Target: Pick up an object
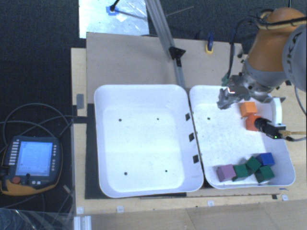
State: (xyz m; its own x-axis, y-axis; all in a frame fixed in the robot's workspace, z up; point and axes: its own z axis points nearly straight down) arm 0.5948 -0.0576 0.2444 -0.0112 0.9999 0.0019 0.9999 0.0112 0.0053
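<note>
The gripper [225,99] hangs over the upper part of the right bin [211,143]; whether it is open or closed cannot be told, and nothing shows in its grasp. Just beside it lie 2 orange blocks [248,109]. Purple, green and blue blocks [244,169] cluster at the bin's lower right corner.

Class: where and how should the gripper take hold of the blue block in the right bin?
Probably from above, by the blue block on its upper-left and lower-right faces: a green block crowds its lower-left side and the bin wall is close on the right.
</note>
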